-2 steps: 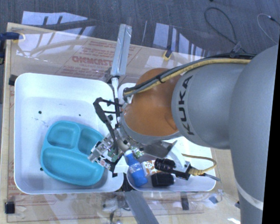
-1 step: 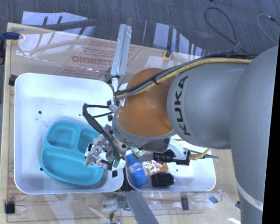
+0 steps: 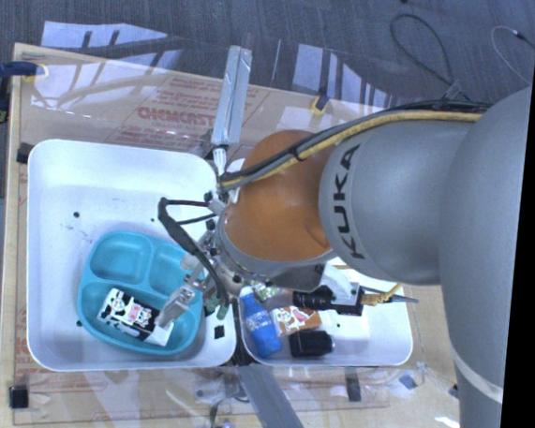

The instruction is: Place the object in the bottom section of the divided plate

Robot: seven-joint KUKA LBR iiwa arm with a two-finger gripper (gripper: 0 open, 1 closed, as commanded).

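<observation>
Landmark: divided plate [image 3: 140,267], teal, lying in the left bin [image 3: 53,197]; everything below is placed against it.
Plate sections: two smaller ones at the top, one wide one along the bottom.
Object: a black-and-white patterned packet [image 3: 128,314], lying flat in the plate's bottom section, toward its left half, resting on the plate floor.
My pincer [image 3: 181,305]: over the plate's right edge, just right of the packet, its tip low over the bottom section.
Pincer state: I cannot tell how far my fingers stand apart; the metal parts run together from this angle. Nothing shows between them, and the packet lies apart from the tip.
My arm: comes in from the right of the plate, the orange band [image 3: 274,200] above the plate's upper right corner.
Right bin [image 3: 397,338]: right of the plate, holding a blue bottle [image 3: 262,325], a black block [image 3: 310,342] and a small orange-labelled packet [image 3: 291,318], close together.
Bench [image 3: 101,89]: carries both bins; clear sheeting lies behind the plate.
</observation>
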